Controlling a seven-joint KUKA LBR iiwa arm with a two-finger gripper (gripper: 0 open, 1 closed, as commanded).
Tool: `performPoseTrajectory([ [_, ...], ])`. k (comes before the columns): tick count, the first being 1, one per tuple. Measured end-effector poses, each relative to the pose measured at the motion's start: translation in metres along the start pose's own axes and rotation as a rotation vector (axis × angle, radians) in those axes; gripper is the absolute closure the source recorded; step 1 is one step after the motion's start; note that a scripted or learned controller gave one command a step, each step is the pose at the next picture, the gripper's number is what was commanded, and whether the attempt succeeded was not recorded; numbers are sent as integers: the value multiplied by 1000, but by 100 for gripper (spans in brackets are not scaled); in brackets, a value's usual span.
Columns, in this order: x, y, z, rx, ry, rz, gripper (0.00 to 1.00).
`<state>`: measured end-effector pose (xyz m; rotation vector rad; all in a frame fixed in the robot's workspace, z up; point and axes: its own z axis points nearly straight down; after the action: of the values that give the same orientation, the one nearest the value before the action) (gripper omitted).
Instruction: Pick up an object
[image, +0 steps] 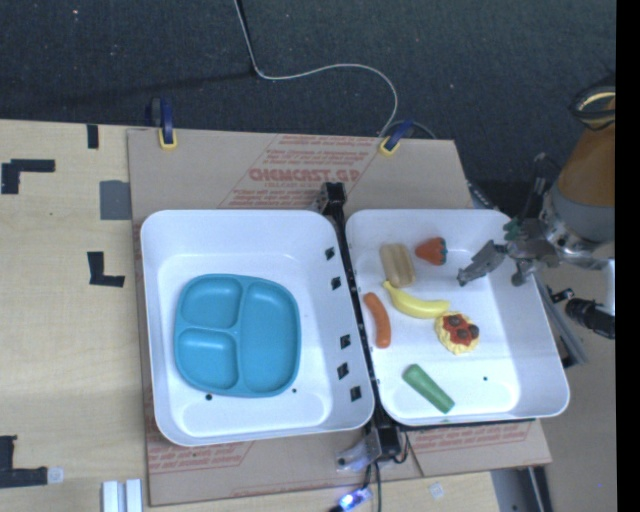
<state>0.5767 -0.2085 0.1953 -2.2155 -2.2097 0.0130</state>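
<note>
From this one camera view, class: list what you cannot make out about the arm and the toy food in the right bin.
- Arm: cut off by the right edge beyond the orange band.
- Tool: too small and blurred to judge.
- Yellow toy with red topping: too small to identify.
- Red toy: its shape is blurred.

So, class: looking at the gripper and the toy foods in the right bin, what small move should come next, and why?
Probably a short move left and down toward the strawberry. The gripper hangs open over the right bin, with nothing between its fingers, and the strawberry is the nearest toy, lying apart from the hot dog bun and banana.
</note>
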Motion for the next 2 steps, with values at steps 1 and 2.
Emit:
performPoseTrajectory([
  [1, 0, 3, -8, -13, -3, -4, 0],
  [2, -1, 1, 57, -7, -2, -3, 0],
])
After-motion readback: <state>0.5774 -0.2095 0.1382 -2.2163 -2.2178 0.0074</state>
